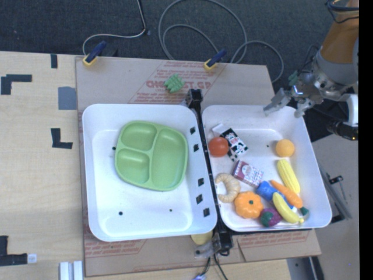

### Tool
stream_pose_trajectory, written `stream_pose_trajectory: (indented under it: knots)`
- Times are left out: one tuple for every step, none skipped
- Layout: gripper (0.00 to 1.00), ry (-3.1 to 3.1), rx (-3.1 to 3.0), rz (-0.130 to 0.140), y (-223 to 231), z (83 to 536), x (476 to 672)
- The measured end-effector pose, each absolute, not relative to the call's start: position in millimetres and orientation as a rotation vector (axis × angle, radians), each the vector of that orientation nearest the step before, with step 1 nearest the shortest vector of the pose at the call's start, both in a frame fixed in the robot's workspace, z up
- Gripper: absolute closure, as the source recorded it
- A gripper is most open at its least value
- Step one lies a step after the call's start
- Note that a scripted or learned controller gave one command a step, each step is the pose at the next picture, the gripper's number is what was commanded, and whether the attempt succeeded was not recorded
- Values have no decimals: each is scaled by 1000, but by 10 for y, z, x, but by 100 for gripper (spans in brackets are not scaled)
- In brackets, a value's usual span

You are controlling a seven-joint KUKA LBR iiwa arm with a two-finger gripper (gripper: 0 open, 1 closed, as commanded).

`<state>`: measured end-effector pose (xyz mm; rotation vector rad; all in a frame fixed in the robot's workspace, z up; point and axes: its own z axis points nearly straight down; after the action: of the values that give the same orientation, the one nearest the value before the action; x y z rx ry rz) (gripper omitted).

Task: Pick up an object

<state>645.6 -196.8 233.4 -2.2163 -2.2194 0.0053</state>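
Grey arm (pixel 338 45) at upper right | tool (pixel 289 102) spread wide, holding nothing, over right bin (pixel 317 179) top right corner | toys in right bin: orange (pixel 285 148), corn (pixel 288 176), banana (pixel 288 209), pumpkin (pixel 249 205), tomato (pixel 218 146), carrot (pixel 287 193) | green plate (pixel 151 156) in left bin (pixel 93 174)

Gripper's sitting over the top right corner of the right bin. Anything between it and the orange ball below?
Nothing visible. The gripper hangs over the right bin's top edge with its fingers spread, and the orange ball lies just below on bare white floor. The nearest things, the corn cob and the black-and-white carton, lie off that line.
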Motion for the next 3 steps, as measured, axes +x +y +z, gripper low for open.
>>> stream_pose_trajectory:
  knots:
    - [0, -2209, -2215, 14, -2253, 1442, 5973]
    - [0, -2228, -2227, -4, -2161, 949, 5484]
    - [0, -2225, -2221, 1, -2249, 844, 6075]
